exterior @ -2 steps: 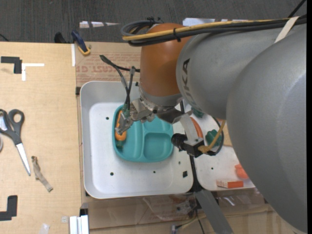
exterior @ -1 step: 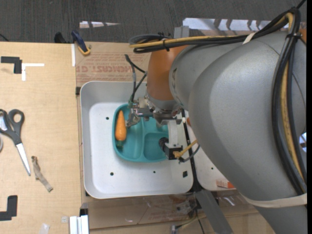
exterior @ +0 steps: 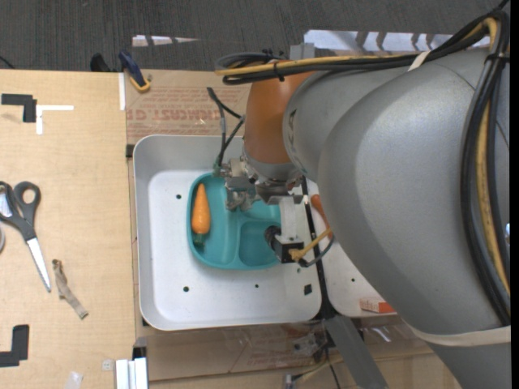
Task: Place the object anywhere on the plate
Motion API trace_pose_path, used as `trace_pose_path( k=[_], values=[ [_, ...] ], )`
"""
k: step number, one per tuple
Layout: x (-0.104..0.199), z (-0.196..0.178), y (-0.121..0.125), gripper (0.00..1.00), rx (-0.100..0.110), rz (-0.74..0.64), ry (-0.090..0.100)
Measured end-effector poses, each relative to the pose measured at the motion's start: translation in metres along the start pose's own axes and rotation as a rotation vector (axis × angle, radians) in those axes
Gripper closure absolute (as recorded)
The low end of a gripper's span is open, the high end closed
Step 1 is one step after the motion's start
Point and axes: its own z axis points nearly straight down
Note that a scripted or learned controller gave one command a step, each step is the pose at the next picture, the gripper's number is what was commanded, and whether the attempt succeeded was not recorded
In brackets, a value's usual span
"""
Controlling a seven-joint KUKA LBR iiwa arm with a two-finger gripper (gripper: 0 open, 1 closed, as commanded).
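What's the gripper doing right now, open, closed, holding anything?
Gripper: cannot be told; it hangs over the teal plate, beside the carrot.

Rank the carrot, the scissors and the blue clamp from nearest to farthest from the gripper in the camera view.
1. Carrot: on the teal plate, just left of the gripper.
2. Blue clamp: up and left, at the bench's back edge.
3. Scissors: far left, on the wooden board.
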Motion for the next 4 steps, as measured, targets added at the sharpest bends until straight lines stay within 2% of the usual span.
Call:
trace_pose_path(
  k=[1,2,3,4],
  values=[
    [-0.018,-0.121,-0.084,1.0,0.001,0.04,-0.002],
    [0.001,-0.121,-0.116,1.0,0.002,-0.195,-0.001],
    [0.006,-0.068,-0.12,1.0,0.004,-0.213,-0.002],
    [-0.015,-0.067,-0.12,1.0,0.001,-0.437,0.0]
  ],
)
